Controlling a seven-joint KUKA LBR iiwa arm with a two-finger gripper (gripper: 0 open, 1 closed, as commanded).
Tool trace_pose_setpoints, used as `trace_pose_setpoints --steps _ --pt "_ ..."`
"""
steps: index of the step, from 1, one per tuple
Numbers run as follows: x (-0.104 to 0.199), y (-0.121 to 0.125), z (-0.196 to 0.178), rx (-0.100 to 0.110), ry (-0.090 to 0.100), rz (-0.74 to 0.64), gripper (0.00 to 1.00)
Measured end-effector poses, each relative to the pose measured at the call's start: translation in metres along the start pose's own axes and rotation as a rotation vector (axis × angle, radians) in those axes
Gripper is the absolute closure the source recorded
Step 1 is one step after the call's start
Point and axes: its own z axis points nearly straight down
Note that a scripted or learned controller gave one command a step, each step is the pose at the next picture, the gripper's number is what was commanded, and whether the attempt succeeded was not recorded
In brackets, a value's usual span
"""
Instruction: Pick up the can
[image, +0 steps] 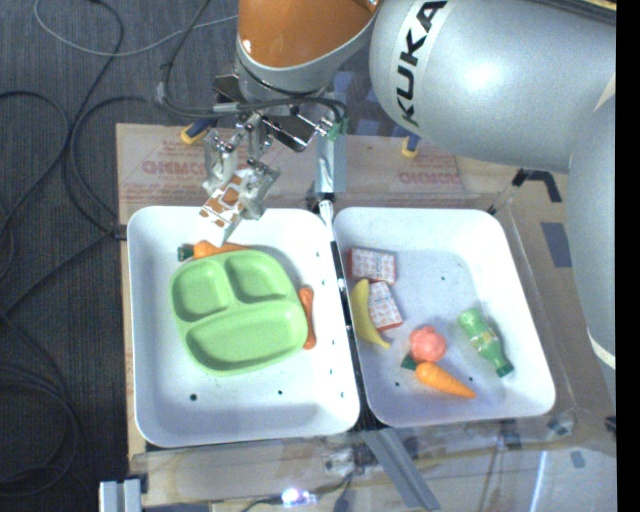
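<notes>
Gripper over the far rim of the left bin; can not clearly made out.
The gripper (238, 188) hangs at upper centre-left of the frame, above the left bin's (150, 400) top edge; whether it is wide, narrow or holding anything cannot be told. Two red-and-white containers (373, 265), either possibly the can, lie in the right bin's (520, 300) upper left, beside a banana (368, 318). A green tray (238, 308) fills the left bin's middle.

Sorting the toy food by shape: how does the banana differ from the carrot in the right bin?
The banana is yellow and curved; the carrot is orange, straight and tapered. The banana lies against the bin's left wall, running up and down the view; the carrot lies nearer the front, slanting. Both lie flat.
</notes>
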Motion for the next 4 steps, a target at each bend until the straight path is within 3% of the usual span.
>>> trace_pose_setpoints --steps 2,3,4 --pt "-0.002 -0.001 -0.016 -0.008 -0.009 0.006 1.00" --pt "0.029 -0.010 -0.044 0.005 0.002 0.072 1.00" --pt "0.067 -0.070 0.002 0.005 0.007 -0.339 1.00"
